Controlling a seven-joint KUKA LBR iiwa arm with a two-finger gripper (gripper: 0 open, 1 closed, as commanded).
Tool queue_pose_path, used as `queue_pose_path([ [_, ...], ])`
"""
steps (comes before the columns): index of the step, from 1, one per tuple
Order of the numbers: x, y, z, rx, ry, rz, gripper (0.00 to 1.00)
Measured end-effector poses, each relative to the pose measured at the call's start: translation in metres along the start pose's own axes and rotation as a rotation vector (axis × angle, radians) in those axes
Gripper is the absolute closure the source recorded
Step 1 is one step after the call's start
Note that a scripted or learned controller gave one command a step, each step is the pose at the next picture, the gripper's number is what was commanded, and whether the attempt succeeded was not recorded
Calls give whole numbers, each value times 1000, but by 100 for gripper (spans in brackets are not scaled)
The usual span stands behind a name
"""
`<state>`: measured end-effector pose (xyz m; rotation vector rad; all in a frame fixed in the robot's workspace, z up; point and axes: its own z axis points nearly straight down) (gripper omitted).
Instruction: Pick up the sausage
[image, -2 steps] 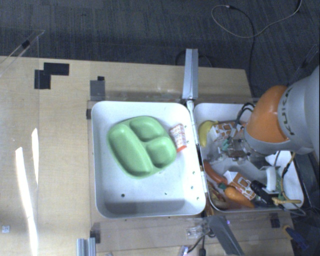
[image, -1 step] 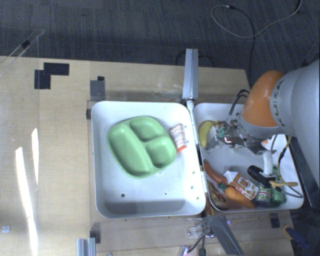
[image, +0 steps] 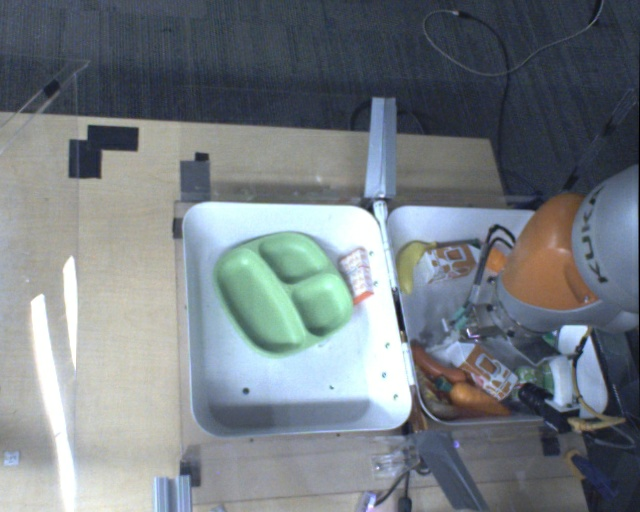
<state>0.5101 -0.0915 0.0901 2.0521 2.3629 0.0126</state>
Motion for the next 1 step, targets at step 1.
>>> queue_pose_path([
  [1,-16,72,3,3,1,282,0],
])
